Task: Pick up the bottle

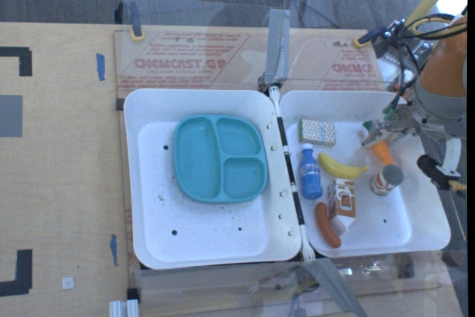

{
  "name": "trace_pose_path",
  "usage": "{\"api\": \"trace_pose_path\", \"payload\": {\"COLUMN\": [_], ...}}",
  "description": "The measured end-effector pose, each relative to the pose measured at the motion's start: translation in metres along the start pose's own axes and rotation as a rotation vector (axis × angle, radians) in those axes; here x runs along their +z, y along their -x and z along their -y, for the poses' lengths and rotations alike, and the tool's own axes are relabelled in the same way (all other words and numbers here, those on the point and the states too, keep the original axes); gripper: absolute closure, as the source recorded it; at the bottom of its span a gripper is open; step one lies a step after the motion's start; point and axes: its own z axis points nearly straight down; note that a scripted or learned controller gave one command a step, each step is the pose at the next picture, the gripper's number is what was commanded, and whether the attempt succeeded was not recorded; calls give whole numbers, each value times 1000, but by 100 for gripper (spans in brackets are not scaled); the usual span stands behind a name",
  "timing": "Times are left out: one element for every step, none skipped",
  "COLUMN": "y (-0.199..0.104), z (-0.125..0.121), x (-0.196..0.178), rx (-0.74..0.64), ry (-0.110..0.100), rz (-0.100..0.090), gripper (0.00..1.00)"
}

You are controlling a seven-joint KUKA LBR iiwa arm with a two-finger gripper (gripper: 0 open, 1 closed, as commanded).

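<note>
The bottle (309, 173) is blue with a white cap and a label. It lies in the right bin (427, 230) close to that bin's left wall, cap pointing to the far side. My gripper (373, 136) hangs over the bin's far right part, above an orange carrot-like piece (381, 153). It is well to the right of the bottle and apart from it, with a banana (342, 168) lying between the two.
The right bin also holds a patterned sponge (318, 131), a small carton (342, 200), a sausage (326, 224) and a can (386, 180). A teal divided plate (220, 158) lies in the left bin (148, 182). Cables (404, 30) hang beside the arm.
</note>
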Motion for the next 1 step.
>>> {"api": "trace_pose_path", "payload": {"y": [-41], "z": [4], "x": [-88], "rx": [117], "ry": [-2], "rz": [4], "gripper": [100]}}
